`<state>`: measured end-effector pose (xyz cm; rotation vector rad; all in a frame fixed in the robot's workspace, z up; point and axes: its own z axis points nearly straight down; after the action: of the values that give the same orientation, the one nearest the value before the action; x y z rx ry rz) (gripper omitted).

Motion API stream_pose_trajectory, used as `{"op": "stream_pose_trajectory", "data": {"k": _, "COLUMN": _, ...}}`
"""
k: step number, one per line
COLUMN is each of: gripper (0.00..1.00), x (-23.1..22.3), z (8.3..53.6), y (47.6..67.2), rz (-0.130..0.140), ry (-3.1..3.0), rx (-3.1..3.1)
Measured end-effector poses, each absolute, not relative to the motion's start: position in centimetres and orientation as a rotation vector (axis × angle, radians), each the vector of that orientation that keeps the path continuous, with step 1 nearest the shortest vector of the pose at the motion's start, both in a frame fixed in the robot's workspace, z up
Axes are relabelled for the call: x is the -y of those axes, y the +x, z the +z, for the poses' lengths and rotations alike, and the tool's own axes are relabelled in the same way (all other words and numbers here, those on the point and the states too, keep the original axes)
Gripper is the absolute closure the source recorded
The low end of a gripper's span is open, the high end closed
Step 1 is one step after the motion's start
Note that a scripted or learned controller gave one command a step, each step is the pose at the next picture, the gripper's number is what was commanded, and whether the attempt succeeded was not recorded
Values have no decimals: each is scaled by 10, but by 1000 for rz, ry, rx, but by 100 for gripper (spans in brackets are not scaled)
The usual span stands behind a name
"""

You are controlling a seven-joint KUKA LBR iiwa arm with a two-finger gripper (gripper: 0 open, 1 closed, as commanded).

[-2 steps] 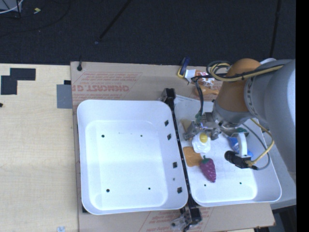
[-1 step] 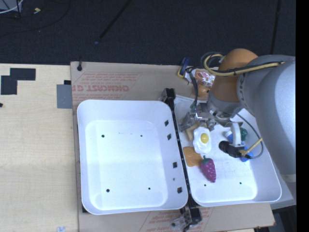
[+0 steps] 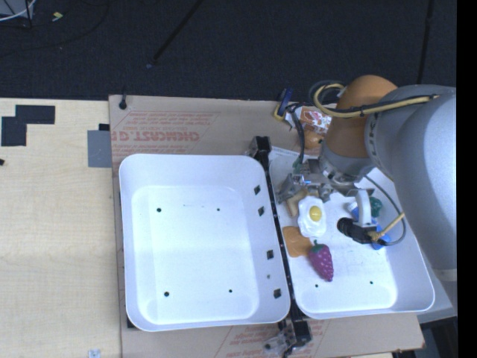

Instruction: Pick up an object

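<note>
Hovering gripper (image 3: 302, 189) beside glossy fried egg (image 3: 313, 216), bumpy purple berry (image 3: 322, 262).

A left bin (image 3: 134, 200) sits beside the right bin (image 3: 417, 293) at the frame's centre, both on brown cardboard (image 3: 171, 125). The pale tabletop (image 3: 52, 259) fills the left; dark floor (image 3: 186, 36) spans the top.

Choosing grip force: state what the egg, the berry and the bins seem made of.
Egg: likely moulded plastic toy, smooth white with a glossy yellow yolk.
Berry: likely plastic or rubber, purple-red, dull, with a dimpled look; too small to be sure.
Bins: thin white plastic, rounded corners, soft sheen on the floor.
</note>
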<state>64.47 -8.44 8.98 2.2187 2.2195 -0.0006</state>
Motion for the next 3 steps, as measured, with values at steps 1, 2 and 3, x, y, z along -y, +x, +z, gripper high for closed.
{"op": "stream_pose_trajectory", "data": {"k": 1, "gripper": 0, "x": 83, "z": 87, "y": 620, "rz": -6, "ry": 2228, "rx": -2220}}
{"op": "stream_pose_trajectory", "data": {"k": 2, "gripper": 0, "x": 21, "z": 123, "y": 619, "rz": 10, "ry": 2224, "rx": -2238}}
{"op": "stream_pose_trajectory", "data": {"k": 3, "gripper": 0, "x": -36, "z": 192, "y": 582, "rz": 4, "ry": 2216, "rx": -2230}}
